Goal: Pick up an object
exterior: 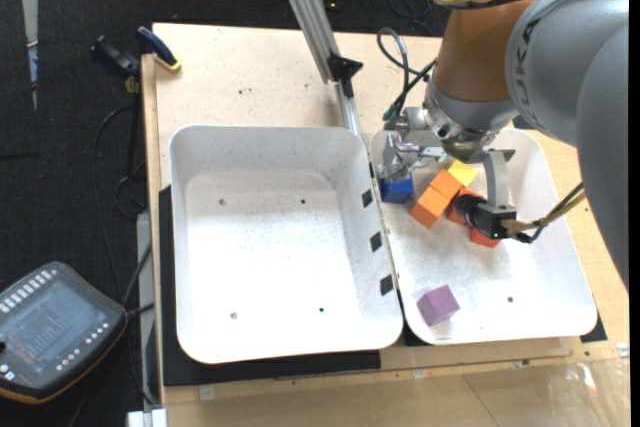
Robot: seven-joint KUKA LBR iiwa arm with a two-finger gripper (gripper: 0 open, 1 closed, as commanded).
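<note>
My gripper (pixel 404 158) reaches down into the right bin (pixel 560 305) near its upper left corner, under the orange wrist band. A blue block (pixel 397 190) lies directly below it, touching or nearly touching it. Just to the right sit an orange block (pixel 433 200), a yellow block (pixel 461 174) and a red-orange piece (pixel 480 218), partly hidden by the arm and its cables. A purple cube (pixel 437 305) lies alone near the bin's front left.
The left bin (pixel 200 155) stands beside the right one, their rims meeting in the middle. A slanted metal pole (pixel 305 0) rises at the back. A blue and yellow clamp (pixel 150 50) lies on the bench's far left corner. A teach pendant (pixel 50 325) sits off the bench.
</note>
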